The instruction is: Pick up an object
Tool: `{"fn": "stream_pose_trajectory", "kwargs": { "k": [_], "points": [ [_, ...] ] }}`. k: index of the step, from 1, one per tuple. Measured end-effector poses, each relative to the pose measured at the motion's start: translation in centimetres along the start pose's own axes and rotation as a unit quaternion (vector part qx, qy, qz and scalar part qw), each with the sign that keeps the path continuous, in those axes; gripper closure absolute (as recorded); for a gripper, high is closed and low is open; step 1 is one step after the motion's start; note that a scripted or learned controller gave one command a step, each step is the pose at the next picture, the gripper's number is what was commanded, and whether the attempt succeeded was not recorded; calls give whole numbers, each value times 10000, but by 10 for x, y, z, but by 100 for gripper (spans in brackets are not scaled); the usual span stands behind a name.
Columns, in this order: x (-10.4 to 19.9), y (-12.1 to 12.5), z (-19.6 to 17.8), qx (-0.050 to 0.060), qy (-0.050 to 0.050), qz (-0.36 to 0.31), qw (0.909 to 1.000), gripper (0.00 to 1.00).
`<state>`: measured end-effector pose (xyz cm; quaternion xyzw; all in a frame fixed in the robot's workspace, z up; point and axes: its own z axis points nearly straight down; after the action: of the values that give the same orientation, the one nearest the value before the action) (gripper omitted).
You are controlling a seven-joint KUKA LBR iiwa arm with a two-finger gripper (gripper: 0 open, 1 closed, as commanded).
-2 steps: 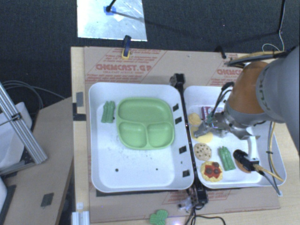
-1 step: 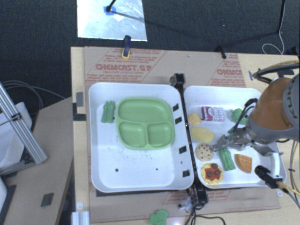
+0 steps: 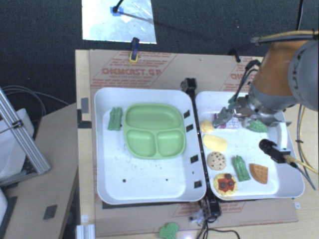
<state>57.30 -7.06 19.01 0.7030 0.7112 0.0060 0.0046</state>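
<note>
Right bin (image 3: 291, 183), centre-right of frame: pale yellow lumpy piece (image 3: 215, 143); round speckled cookie (image 3: 216, 160); small pizza (image 3: 225, 183) with red topping; ridged green vegetable (image 3: 240, 168); orange waffle wedge (image 3: 258, 173); leafy green piece (image 3: 257, 126). Gripper (image 3: 224, 116) low over the bin's upper left corner; finger state cannot be told. Left bin (image 3: 107, 180): glossy green three-compartment tray (image 3: 154, 130), ridged green piece (image 3: 115, 118) beside it.
</note>
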Motion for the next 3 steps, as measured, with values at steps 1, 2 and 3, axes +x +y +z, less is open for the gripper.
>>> {"fn": "stream_pose_trajectory", "kwargs": {
  "k": [1, 2, 3],
  "points": [
    [39, -87, 5, 84, 0, 43, 10000, 0],
    [-22, -76, 23, 70, -28, 75, 9999, 0],
    [-61, -51, 107, 59, -21, 63, 10000, 0]
  ]
}}
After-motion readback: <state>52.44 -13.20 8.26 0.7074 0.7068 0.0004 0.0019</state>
